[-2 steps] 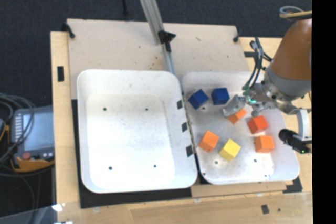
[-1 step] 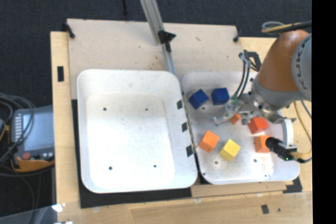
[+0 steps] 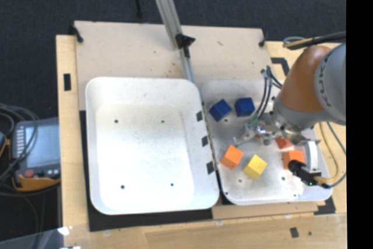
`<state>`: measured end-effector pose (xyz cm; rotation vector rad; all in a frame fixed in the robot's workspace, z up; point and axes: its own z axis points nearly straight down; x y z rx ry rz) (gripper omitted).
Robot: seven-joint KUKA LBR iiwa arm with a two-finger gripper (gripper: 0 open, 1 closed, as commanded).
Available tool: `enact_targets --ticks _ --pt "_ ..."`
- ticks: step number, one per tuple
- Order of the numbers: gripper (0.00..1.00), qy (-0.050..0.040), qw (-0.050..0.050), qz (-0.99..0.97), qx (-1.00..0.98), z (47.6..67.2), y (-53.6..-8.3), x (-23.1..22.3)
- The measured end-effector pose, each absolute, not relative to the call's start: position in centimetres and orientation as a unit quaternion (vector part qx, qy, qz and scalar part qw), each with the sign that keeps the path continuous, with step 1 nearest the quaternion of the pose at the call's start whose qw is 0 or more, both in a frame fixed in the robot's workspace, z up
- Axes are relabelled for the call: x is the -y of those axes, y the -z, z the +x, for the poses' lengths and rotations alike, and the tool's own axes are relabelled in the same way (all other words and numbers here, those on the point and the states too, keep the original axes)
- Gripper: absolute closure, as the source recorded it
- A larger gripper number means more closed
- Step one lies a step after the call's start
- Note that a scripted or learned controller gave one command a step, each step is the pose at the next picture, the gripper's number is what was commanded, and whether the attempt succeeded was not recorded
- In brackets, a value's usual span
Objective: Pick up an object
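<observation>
1. Two blue cubes (image 3: 220, 109) (image 3: 244, 106), an orange cube (image 3: 232, 156) and a yellow cube (image 3: 254, 166) are seen in the right bin (image 3: 262, 194).
2. The left bin (image 3: 145, 137) lies beside it on the surface (image 3: 134, 46).
3. The hand (image 3: 259, 132) is placed low over the right bin, near the blue cubes; its state cannot be told.

The bench (image 3: 163, 49) is seen from above, at a slant. Both white bins (image 3: 99, 125) are framed from a moderate height.
</observation>
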<state>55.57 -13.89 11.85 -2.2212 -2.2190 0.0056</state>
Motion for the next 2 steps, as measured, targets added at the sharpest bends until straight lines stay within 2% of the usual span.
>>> enact_targets --ticks 1,2 --pt "0.00 0.0002 -0.002 -0.708 0.706 55.7 -9.8 14.0" --pt "1.00 0.0016 -0.003 -0.710 0.704 55.8 -11.0 14.2"
